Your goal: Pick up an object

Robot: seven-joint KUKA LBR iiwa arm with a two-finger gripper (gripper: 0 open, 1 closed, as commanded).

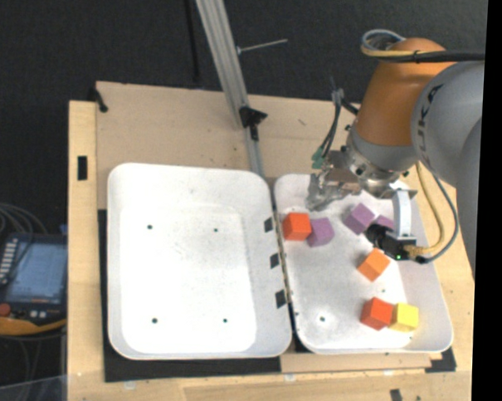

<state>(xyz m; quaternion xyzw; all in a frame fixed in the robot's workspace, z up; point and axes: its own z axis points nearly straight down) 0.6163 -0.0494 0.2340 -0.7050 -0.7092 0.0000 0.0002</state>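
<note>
An orange cube (296,226) sat square-on, no clear long axis, touching a purple block (321,232) at the right bin's (336,336) upper left. The gripper (322,193) hovered just above them; its jaw state could not be told. The bins rested on a wooden bench (171,125).

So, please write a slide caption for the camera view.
KUKA arm's gripper over the right bin, above coloured blocks near an orange block.

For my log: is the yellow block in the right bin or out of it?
In: the yellow block lies on the right bin floor, beside a red-orange block.
</note>
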